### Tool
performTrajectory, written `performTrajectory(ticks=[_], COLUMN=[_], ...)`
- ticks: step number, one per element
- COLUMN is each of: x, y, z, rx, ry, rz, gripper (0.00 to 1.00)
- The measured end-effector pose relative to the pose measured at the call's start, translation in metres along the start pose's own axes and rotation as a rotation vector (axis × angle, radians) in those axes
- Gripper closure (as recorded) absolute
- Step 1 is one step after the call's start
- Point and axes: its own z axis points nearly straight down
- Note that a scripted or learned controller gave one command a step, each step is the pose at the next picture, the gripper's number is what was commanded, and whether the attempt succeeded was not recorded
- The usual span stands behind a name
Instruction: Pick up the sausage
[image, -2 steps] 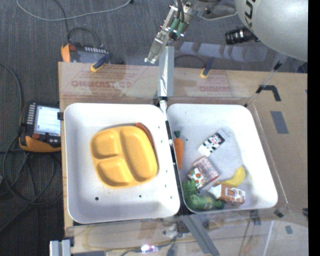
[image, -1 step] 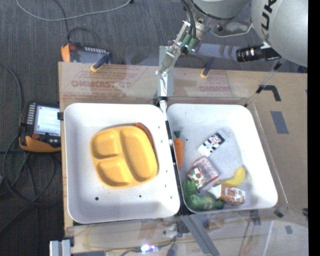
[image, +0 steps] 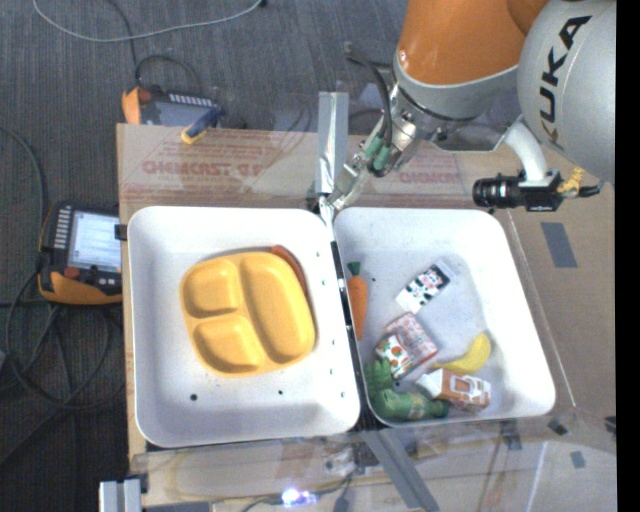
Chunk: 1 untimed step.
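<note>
Two white bins sitting side by side; sausage peeking from behind the yellow tray; gripper hovering above, grip unclear.

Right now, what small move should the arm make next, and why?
Probably shift the gripper toward the view's lower left and begin lowering it. It hangs over the bins' far edge near the divide, while the sausage lies in the left bin, tucked against the far right rim of the plate and partly hidden by it.
</note>
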Motion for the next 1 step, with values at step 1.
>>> performTrajectory(ticks=[1], x=[-0.0006], y=[0.0016], z=[-0.0081], rx=[0.0], ry=[0.001], rz=[-0.001], gripper=[1.0])
